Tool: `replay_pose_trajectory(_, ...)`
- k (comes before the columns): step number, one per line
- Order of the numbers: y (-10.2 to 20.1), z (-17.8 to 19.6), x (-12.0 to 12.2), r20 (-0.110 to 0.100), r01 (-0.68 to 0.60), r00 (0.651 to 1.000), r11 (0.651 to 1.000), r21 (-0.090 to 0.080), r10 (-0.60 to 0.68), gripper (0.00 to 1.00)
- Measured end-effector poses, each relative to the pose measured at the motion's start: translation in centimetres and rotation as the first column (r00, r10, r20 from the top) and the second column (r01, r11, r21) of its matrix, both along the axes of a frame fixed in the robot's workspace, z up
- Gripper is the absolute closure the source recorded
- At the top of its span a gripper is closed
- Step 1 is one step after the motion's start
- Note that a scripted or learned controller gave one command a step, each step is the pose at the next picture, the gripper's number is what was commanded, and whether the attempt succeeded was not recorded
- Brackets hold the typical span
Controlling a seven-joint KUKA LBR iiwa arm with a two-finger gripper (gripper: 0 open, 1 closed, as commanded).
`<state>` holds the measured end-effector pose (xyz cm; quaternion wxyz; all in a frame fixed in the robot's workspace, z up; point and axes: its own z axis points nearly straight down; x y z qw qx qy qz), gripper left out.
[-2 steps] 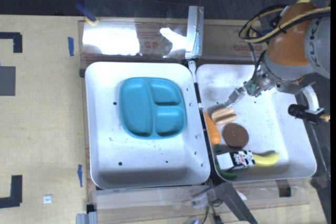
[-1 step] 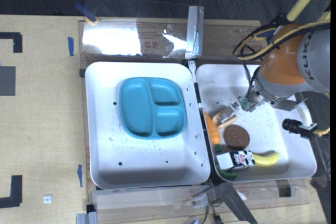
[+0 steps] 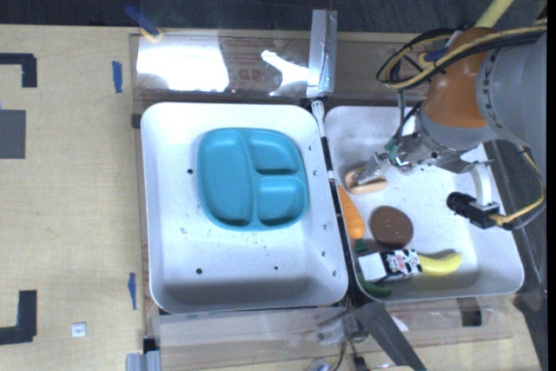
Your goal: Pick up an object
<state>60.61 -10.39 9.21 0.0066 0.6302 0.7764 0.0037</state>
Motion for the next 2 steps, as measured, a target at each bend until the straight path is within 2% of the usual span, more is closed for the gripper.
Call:
replay_pose_trajectory(1, 0.09, 1.2, 0.21, 0.007, -0.002, 1.0, 1.0, 0.001, 0.002, 1.0)
replay_pose_trajectory(2, 0.1, 1.1, 0.14, 0.005, -0.002, 1.0, 1.0, 0.001, 0.002, 0.0)
